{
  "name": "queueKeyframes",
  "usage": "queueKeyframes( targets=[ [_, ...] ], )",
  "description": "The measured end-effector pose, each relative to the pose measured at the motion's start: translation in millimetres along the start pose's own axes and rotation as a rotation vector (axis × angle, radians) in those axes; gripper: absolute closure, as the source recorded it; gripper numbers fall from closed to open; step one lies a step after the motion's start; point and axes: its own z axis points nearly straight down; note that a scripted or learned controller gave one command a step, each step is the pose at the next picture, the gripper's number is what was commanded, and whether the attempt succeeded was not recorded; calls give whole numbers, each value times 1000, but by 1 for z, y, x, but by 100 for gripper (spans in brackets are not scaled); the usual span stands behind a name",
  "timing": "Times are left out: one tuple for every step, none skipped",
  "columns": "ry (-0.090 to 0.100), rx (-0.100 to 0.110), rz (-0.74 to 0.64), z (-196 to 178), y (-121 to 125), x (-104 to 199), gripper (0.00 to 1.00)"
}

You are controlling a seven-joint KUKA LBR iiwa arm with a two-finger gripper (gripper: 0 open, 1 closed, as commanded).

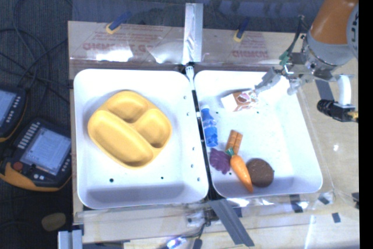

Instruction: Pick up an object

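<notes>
The right bin (303,143) holds several small objects. A white and red carton (240,100) lies near its far wall. A blue bottle (208,127) lies along the left wall. Toward the front are an orange block (234,140), a purple piece (220,159), a carrot (240,172) and a brown ball (260,172). My gripper (274,83) hangs over the bin's far right part, just right of the carton, its tip close to the carton's right end. Whether it touches the carton I cannot tell.
A large yellow lumpy object (128,128) fills the middle of the left bin (93,183). A metal divider post (193,26) stands behind the gap between the bins. Cables and handheld pendants (35,151) lie on the floor at far left.
</notes>
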Motion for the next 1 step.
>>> queueKeyframes(
  targets=[
    [-1, -1, 33, -23, 0, -29, 0]
  ],
)
